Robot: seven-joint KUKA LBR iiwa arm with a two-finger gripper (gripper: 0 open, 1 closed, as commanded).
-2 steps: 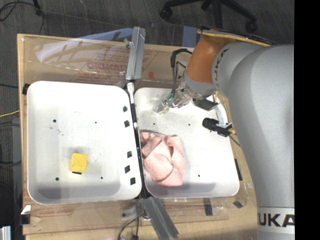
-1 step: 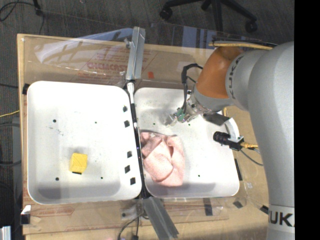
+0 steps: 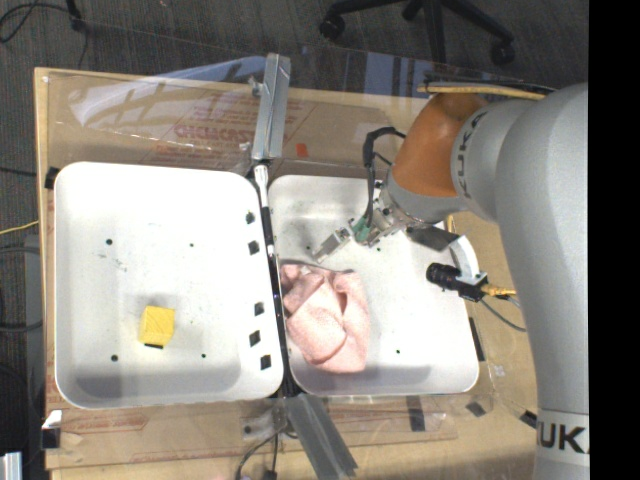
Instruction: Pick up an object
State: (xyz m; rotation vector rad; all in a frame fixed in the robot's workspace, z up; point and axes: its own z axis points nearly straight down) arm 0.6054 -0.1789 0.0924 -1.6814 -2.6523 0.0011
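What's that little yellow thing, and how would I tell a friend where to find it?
Start at the left white bin. Near its bottom edge, left of centre, lies a small yellow block. It sits alone there, square and bright, unlike the crumpled pink cloth in the right bin.

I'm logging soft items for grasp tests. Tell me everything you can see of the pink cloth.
The pink cloth is a pale pink, soft, fuzzy-looking fabric, crumpled into a rounded heap with folds and a darker crease down its middle. It lies in the right bin, at that bin's left side, against the divider between the bins. The claw hangs just above it in the view; contact cannot be told.
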